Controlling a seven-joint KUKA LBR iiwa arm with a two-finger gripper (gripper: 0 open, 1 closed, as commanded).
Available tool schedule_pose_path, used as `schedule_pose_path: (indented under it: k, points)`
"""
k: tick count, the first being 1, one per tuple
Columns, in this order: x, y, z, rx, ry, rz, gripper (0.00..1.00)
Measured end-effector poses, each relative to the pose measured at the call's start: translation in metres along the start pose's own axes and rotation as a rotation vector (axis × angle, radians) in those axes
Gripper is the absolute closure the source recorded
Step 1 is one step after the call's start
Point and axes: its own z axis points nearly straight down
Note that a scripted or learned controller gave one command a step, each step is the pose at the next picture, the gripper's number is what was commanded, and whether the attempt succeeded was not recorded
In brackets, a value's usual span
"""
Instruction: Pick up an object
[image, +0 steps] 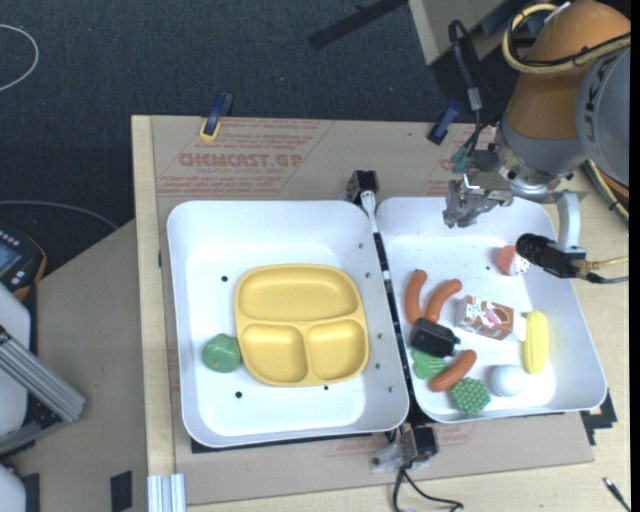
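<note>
While the gripper (470, 212) hangs above the back edge of the right bin (580, 350), whether it is open or closed cannot be determined, and nothing is visibly held. Candidate objects crowd that bin's front half: two sausages (430, 295), a yellow corn cob (536, 340), a white ball (508, 380). Judged clustered, they restrict approach. The left bin (190, 300) carries a yellow divided tray (300, 322) at its middle.

dark carpet floor (150, 60), cardboard-covered bench (300, 145)
</note>
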Motion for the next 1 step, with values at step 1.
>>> schedule_pose_path:
  k: [1]
  points:
    - [0.0046,-0.002,-0.0002,0.004,0.001,0.0,1.0]
